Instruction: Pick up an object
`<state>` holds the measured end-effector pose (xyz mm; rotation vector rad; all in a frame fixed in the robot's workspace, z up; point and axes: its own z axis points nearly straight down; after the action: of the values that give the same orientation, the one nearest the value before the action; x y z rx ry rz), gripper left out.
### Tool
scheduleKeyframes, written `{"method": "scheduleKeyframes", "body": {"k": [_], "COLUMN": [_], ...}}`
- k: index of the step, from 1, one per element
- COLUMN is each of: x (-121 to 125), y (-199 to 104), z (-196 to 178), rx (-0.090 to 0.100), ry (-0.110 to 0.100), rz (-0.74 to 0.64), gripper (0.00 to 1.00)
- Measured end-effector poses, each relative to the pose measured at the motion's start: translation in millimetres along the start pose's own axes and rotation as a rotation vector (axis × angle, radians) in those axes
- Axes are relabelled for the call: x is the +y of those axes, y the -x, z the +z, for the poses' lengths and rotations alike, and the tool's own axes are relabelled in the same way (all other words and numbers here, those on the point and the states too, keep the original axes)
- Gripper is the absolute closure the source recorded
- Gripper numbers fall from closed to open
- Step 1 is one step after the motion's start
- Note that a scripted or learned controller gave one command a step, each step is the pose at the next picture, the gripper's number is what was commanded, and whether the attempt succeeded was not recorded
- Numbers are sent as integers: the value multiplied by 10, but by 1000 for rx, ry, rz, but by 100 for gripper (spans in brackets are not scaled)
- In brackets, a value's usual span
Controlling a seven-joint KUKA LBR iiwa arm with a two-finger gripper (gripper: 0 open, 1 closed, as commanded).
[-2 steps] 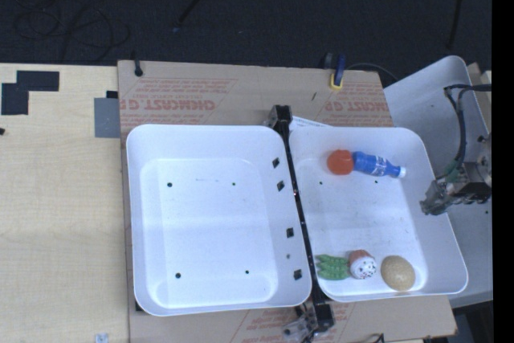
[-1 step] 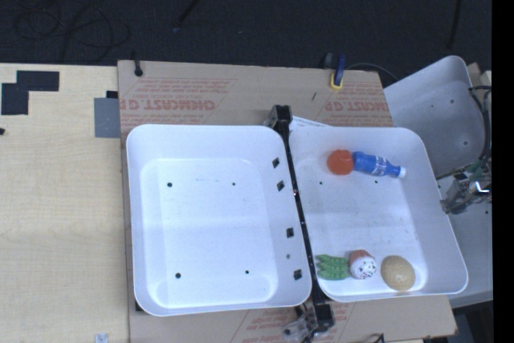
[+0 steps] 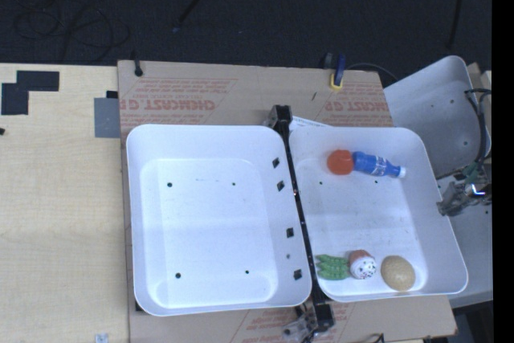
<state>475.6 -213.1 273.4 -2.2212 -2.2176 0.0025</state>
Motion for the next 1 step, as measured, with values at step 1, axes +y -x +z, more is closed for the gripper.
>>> {"method": "scheduleKeyframes", "body": {"k": [1], "x": [2], "y": [-5], "z": [67], "rx": [0], "ry": [0], "rz": [0], "gripper": [100]}}
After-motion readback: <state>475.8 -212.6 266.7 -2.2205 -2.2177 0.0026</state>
